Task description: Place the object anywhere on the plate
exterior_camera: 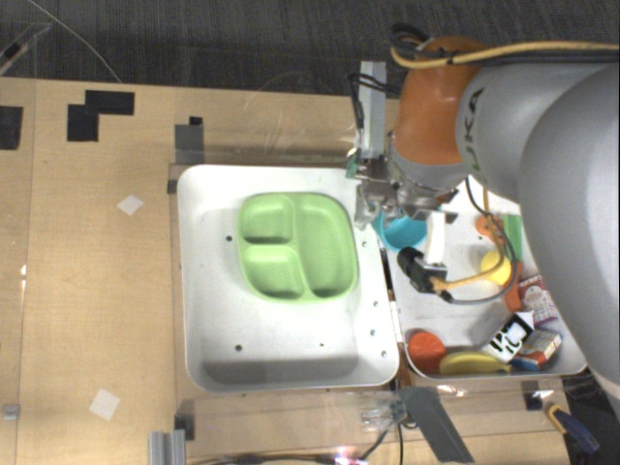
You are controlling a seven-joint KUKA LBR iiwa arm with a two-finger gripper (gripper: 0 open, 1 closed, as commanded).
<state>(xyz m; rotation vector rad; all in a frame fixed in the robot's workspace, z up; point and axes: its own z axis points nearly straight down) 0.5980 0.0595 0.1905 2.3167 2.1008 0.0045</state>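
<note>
A light green plate [294, 244] with three compartments lies in the left white bin [208, 337], nothing on it. My gripper [372, 209] hangs over the wall between the two bins, just off the plate's right edge. A cyan object [401, 231] sits right beside and partly under the gripper, at the left side of the right bin [572, 361]. Whether the gripper has hold of it is hidden by the wrist.
The right bin holds a yellow banana [498, 270], an orange-red ball [423, 342], a second yellow fruit [470, 362], a black-and-white box [511, 335], a green item [512, 236] and a red-and-white packet [539, 304]. The arm covers that bin's upper part.
</note>
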